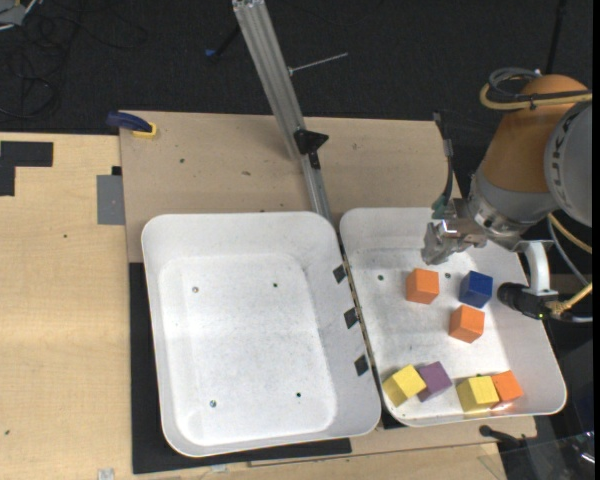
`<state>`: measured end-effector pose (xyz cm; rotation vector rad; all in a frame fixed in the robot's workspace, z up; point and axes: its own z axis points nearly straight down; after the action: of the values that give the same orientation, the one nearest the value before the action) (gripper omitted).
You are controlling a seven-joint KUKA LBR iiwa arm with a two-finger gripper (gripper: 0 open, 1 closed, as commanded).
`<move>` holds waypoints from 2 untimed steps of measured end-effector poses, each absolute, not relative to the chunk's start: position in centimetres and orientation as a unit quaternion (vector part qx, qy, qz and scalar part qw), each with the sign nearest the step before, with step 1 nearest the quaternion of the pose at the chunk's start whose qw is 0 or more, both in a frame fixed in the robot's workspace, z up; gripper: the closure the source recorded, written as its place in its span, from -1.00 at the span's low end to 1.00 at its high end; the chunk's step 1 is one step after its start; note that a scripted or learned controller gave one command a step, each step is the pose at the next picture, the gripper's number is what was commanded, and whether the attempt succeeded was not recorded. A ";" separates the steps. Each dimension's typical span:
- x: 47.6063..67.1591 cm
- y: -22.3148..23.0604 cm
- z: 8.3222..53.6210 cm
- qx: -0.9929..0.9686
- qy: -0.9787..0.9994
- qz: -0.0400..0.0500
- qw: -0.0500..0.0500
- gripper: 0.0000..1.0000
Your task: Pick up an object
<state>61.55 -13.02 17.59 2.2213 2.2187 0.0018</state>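
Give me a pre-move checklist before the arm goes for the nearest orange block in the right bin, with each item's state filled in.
1. Target in view: the orange block lies in the right bin, unobstructed from above. Ok.
2. End effector position: above and just behind the block, not yet on it. Ok.
3. Clearance around the target: the blue block sits apart to its right, a second orange block further forward. Ok.
4. Nothing already held: no block seen between the fingers. Ok.
5. Finger opening: too small and dark to read. Cannot tell.
6. Height above the bin floor: the slanted view does not settle it. Cannot tell.
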 end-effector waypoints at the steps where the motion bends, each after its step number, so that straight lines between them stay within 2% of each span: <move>1: 61.5 -12.4 22.1 0.707 0.707 0.001 0.001 1.00; 2: 61.6 -12.6 26.8 0.707 0.707 0.001 0.001 1.00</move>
<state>61.55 -12.59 26.80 2.2192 2.2201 0.0027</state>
